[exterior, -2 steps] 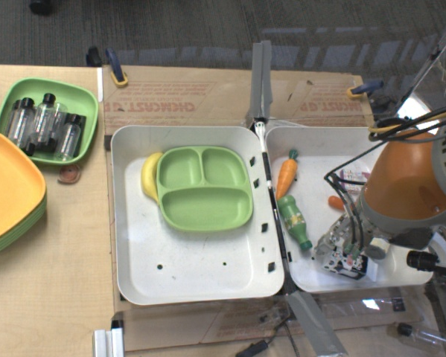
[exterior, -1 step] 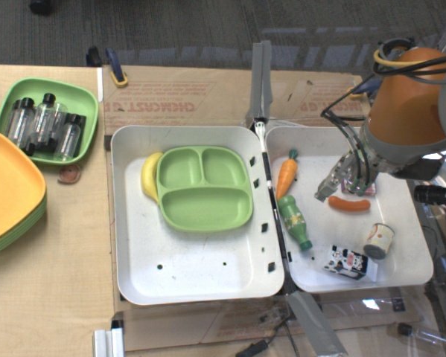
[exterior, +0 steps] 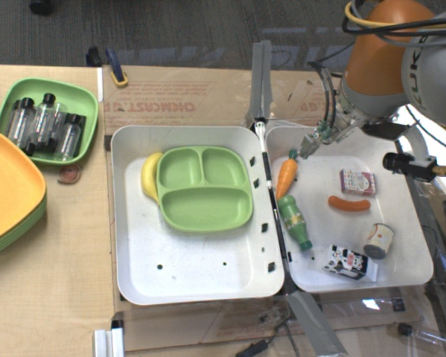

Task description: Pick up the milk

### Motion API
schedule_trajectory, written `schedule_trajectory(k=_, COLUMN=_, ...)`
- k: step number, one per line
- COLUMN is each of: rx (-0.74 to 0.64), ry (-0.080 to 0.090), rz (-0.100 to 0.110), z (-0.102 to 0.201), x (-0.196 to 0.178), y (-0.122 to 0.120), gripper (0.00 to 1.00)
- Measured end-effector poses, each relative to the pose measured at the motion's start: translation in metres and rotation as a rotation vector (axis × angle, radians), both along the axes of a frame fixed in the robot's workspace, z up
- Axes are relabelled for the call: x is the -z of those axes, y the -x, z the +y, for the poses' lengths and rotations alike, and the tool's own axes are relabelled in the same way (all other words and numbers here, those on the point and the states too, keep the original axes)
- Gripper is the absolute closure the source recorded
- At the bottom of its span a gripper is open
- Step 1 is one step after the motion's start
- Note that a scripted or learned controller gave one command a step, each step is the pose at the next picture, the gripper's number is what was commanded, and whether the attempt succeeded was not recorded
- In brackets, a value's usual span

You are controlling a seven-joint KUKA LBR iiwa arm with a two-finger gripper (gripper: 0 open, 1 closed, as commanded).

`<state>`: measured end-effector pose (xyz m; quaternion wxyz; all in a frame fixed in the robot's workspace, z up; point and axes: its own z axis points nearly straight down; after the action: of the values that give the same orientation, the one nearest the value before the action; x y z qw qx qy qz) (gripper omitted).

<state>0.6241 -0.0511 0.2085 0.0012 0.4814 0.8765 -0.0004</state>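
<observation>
The milk (exterior: 345, 262) lies flat at the right bin's (exterior: 412, 270) front, long axis left-right, beside a can (exterior: 379, 239). The end effector (exterior: 314, 141) hovers near the carrot (exterior: 285, 177); its opening can't be judged.

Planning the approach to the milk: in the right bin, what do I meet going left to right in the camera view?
carrot → green bottle → sausage, with the pink packet just above it → cow-patterned milk carton → small can, nearest the bin's right wall.
</observation>
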Motion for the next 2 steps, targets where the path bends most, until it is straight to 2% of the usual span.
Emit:
schedule_trajectory(k=1, rx=-0.068, ry=-0.001, rz=0.004, z=0.042, x=0.018, y=0.026, gripper=1.0)
schedule_trajectory(k=2, rx=0.253, ry=0.001, rz=0.001, z=0.062, x=0.018, y=-0.033, gripper=1.0)
